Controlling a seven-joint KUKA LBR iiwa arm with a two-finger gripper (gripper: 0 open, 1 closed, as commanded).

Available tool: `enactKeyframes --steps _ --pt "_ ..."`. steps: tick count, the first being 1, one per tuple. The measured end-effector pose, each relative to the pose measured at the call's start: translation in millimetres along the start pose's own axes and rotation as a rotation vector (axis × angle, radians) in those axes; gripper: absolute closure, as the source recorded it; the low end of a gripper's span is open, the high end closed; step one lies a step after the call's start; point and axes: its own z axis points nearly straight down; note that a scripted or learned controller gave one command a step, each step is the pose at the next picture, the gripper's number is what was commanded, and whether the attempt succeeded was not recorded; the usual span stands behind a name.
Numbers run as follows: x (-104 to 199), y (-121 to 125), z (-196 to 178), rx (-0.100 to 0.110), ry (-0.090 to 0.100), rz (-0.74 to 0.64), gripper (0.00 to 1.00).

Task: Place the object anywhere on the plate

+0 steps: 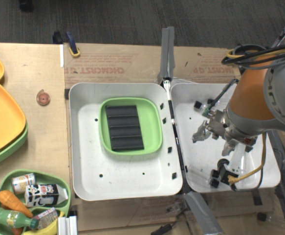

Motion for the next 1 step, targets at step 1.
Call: enactKeyframes --steps 1 --pt "39.5 -29.3 -0.2 -0.002 0.0 0.588 0.0"
